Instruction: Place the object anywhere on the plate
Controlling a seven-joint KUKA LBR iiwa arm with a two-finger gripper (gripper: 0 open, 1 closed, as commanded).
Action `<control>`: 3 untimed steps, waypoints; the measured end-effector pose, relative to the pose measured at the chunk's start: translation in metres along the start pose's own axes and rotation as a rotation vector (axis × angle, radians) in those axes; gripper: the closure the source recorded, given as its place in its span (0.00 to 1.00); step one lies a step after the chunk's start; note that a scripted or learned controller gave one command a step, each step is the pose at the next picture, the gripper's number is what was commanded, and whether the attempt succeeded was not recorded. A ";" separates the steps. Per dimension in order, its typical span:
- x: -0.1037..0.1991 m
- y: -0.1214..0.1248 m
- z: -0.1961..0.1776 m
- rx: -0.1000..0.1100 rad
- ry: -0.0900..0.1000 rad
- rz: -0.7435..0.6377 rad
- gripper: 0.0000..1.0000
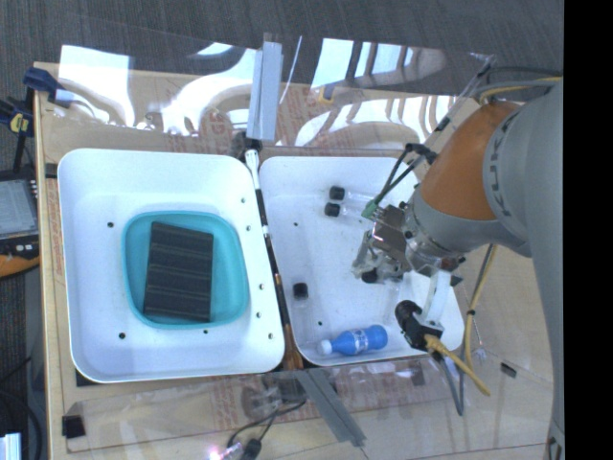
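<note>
In the camera view, a blue-capped bottle [354,341] is lying on its side at the right bin's [287,257] near edge, long axis running left-right. The gripper [375,264] is hovering just beyond it, farther in; whether it is clenched or released I cannot tell. The teal plate [134,238] is sitting in the left bin [77,257], well apart, bearing a dark ridged block [179,271].
</note>
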State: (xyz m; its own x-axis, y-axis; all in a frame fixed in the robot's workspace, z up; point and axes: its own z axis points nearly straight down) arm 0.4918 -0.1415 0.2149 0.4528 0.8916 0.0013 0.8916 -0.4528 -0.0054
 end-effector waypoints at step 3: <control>0.166 -0.033 0.010 -0.001 -0.003 -0.110 0.00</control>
